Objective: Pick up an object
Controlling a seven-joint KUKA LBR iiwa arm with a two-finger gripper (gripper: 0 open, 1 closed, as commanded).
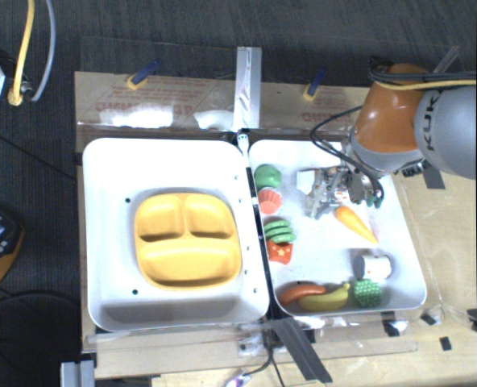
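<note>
Two bins (93,216) | gripper (329,200) mid-right bin | carrot (356,221) just beside

Your left bin (109,297) holds a yellow divided tray (188,240) at its middle. Along the table's far edge you see two blue clips (144,74), and a yellow hose (25,31) hangs past its far left corner.

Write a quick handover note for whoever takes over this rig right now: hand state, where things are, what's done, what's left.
Hand: low in the right white bin, beside the orange toy carrot; grip unclear.
Left white bin: yellow sectioned plastic tray.
Right bin: carrot, green round toy, yellow toy banana at the near edge.
Done: nothing seen lifted.
Left: grasp and raise one object, probably the carrot.
</note>
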